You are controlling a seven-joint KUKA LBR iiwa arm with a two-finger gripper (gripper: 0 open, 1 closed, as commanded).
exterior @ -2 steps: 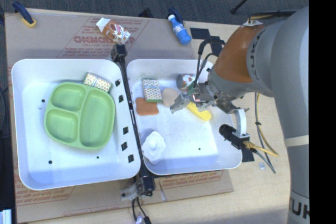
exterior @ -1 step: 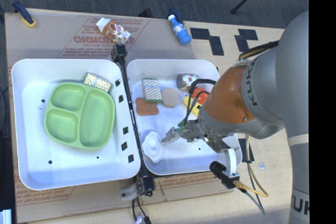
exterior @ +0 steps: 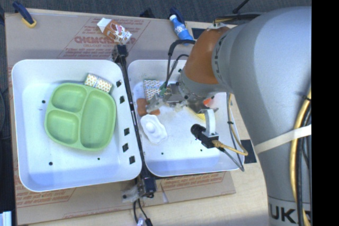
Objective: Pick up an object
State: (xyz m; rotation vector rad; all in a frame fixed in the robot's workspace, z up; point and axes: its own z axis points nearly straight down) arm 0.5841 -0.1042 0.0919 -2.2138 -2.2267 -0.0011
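Orange object (exterior: 141, 107) sits right by the claw (exterior: 159, 97); can't tell its finger state, I'd drop straight, squeeze slow.

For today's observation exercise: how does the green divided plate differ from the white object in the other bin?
The green divided plate lies in the left bin; the white object lies in the right bin. The plate is much larger, pale green, with three compartments; the white object is small, lumpy and plain. The plate lies far from the gripper, the white object just below it. Both rest untouched.
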